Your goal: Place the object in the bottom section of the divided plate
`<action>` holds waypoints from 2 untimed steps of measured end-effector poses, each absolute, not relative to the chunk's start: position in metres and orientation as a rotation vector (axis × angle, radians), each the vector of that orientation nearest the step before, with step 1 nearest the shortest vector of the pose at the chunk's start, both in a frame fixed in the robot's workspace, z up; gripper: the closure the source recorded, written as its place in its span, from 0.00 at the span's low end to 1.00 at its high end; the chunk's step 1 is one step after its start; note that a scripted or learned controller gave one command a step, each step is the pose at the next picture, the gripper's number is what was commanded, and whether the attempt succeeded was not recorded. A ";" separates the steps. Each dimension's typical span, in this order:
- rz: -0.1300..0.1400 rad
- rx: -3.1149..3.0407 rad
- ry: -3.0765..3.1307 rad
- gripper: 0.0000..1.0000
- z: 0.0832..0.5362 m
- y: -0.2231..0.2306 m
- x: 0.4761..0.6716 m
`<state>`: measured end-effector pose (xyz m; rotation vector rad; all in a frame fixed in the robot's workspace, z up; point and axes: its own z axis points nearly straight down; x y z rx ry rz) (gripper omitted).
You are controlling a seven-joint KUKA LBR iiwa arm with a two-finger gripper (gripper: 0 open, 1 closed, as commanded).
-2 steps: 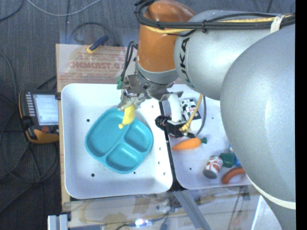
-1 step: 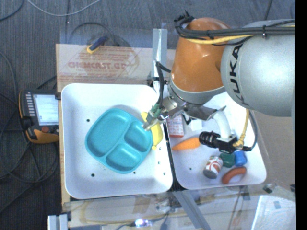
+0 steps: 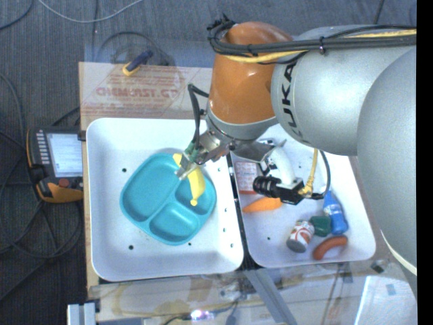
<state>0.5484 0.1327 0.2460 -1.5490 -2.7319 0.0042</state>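
Yellow banana (image 3: 195, 183) on blue plate (image 3: 152, 202) — left bin (image 3: 108, 249)

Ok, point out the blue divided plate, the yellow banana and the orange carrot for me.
Blue divided plate (image 3: 150, 198), camera view, bare floor of its large left section.
Yellow banana (image 3: 195, 185), camera view, middle of its curved body.
Orange carrot (image 3: 262, 205), camera view, middle of its length.

A robotics lab: KUKA arm (image 3: 325, 80), 2 white bins (image 3: 101, 249), teach pendant (image 3: 57, 164), loose floor cables (image 3: 81, 5).

Turquoise divided plate (image 3: 166, 205) sits in the white left bin (image 3: 108, 249). A yellow banana (image 3: 195, 183) lies on the plate's right side.
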 end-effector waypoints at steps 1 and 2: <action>0.005 -1.546 -2.731 1.00 0.254 0.134 0.548; 0.005 -1.471 -2.777 1.00 0.238 0.105 0.589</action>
